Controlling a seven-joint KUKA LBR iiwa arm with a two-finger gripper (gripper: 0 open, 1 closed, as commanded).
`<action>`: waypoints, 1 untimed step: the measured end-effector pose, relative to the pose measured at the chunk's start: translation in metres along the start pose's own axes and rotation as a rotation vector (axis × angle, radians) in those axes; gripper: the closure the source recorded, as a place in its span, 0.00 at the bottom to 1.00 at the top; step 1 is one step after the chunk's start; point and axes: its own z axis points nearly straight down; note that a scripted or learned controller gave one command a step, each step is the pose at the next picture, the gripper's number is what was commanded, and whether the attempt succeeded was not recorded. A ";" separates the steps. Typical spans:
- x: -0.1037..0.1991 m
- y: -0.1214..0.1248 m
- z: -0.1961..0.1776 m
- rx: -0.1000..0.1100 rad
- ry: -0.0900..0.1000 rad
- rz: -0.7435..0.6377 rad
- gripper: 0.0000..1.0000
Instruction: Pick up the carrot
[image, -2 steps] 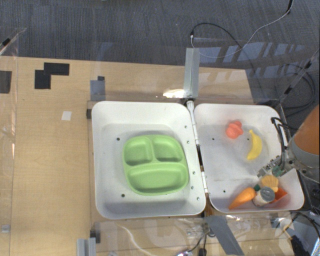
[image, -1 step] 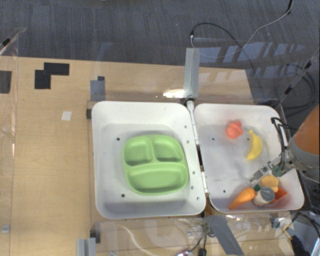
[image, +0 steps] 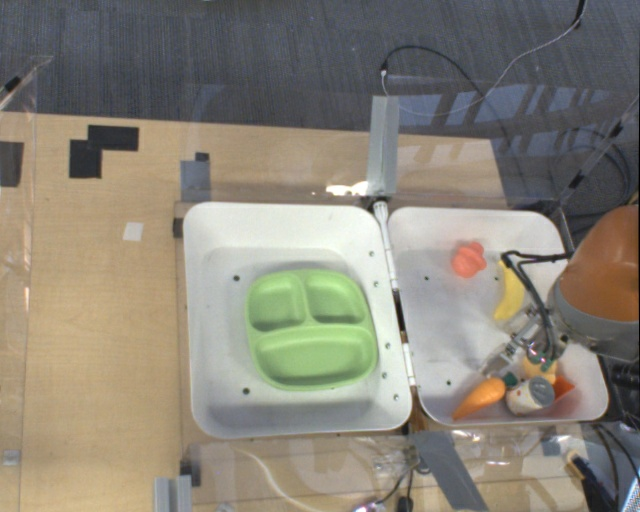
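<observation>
The orange carrot (image: 479, 396) lies flat near the front edge of the right bin (image: 440, 330), its tip pointing to the front left. My gripper (image: 518, 353) reaches in from the right and hangs just above and behind the carrot's thick end. The arm's orange band (image: 606, 268) sits over the bin's right side. Nothing shows as held by the gripper.
A yellow banana (image: 510, 291) and a pink-orange round fruit (image: 467, 259) lie further back in the right bin. A white and grey object (image: 530, 396) and a red piece (image: 563, 386) crowd the carrot's thick end. The left bin (image: 215, 330) holds a green divided plate (image: 311, 328).
</observation>
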 end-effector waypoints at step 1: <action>0.021 0.016 0.002 0.010 0.011 0.463 0.00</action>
